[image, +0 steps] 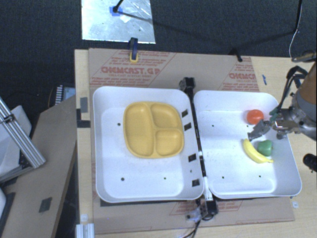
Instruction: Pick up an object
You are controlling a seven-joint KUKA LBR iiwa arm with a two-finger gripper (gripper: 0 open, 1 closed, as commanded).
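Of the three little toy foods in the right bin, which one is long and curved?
The yellow banana, lying nearest the bin's front. The orange fruit and the green piece are both small and roundish.

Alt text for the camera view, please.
The gripper hangs over the right bin, among an orange ball, a banana and a green toy. The left bin holds a yellow divided plate.

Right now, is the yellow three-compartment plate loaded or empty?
Empty. The yellow three-compartment plate in the left white bin shows bare yellow in every section; nothing lies on it.
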